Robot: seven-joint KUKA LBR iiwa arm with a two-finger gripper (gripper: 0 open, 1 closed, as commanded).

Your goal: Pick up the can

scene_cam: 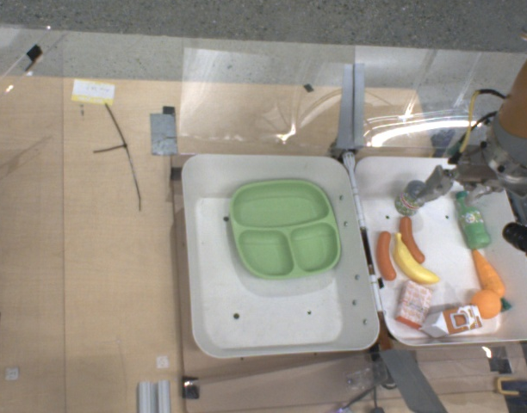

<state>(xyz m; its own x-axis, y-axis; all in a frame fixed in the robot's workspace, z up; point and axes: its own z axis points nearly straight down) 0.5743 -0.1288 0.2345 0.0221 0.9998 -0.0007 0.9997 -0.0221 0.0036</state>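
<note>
Camera view: can (409, 200) upright, right bin (377, 188).

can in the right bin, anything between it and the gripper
Nothing visible does. The gripper is right beside the can, at its upper right. The sausages and banana lie below the can, away from the arm's side.

The left bin (203, 317) holds a green divided plate (285, 229) with three compartments, set toward its far side. In the right bin (375, 179) two sausages (386, 255) lie beside a banana (412, 262), the banana resting between them. Nearer the front edge sit a small red-and-white carton (414, 305) and a white box with an orange mark (453, 319). A carrot (486, 271), an orange (486, 304) and a green bottle (473, 223) lie along the right side.
</note>
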